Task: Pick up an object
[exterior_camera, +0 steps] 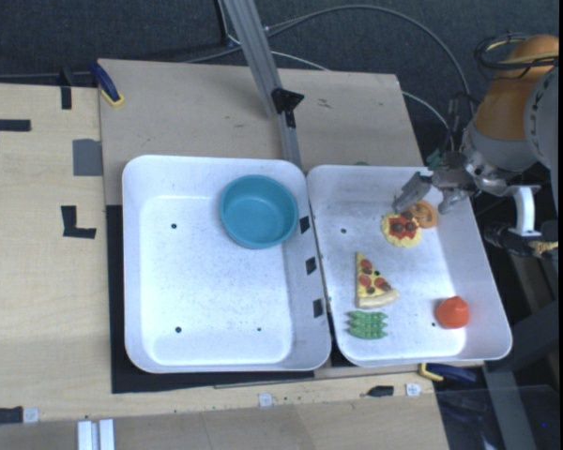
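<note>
Green pea pods point(367, 323) near bin's front rim, gripper point(430, 195) spread open above round pizza toy point(403, 230)

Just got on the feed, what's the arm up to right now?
The arm reaches in from the right, and its hand is low over the far part of the right bin, just beside a round yellow toy with red spots. Nothing is visibly lifted. A pizza slice, a green pea pod and a red-orange piece lie nearer the camera in the same bin. A blue bowl sits in the left bin.
</note>
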Controlling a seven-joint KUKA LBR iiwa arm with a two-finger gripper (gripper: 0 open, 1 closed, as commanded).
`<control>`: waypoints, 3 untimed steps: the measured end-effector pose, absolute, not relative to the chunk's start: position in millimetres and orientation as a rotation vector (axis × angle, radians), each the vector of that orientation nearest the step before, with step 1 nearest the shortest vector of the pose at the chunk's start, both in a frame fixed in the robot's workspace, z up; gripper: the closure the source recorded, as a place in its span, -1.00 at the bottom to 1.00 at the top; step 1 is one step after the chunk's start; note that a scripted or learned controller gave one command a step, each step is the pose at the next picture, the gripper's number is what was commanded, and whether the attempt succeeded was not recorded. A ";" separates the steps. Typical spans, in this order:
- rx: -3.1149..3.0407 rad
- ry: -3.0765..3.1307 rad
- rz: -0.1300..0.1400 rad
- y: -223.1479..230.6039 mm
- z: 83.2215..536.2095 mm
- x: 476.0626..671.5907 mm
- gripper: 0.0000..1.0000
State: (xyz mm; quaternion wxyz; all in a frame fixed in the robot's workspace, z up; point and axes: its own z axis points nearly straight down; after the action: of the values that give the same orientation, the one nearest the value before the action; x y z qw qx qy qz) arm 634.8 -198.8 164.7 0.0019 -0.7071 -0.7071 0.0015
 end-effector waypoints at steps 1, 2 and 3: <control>-2.217 -2.218 0.005 -198.5 101.1 634.2 -1.00; -2.220 -2.222 0.002 -198.0 88.3 634.0 -1.00; -2.220 -2.223 0.001 -197.7 98.8 634.3 1.00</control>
State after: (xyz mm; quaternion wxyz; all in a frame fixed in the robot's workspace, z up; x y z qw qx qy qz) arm 634.3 -197.7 98.8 0.0000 -0.7065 -0.7077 0.0005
